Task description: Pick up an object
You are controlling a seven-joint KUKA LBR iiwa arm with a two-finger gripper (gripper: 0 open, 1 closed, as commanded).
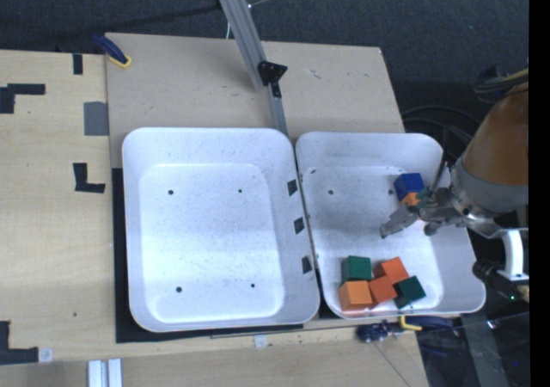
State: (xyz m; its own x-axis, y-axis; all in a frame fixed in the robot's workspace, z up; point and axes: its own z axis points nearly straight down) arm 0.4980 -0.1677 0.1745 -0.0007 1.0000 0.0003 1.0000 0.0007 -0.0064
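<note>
In the right bin [344,153], a blue block [409,181] lies near the right wall with a small orange piece [412,198] touching its near side. A cluster sits at the bin's front: a green block [357,268], an orange block [355,293], another orange block [393,272] and a dark green block [410,290]. My gripper [408,229] hangs low over the bin floor just in front of the blue block, behind the cluster. Its fingers [394,224] are spread open with nothing between them.
The left bin [206,222] stands beside the right one, their rims meeting in the middle. A slanted metal rail [245,24] runs from the top down to the bins' back edge. The arm's orange band [503,144] looms over the right bin's right wall.
</note>
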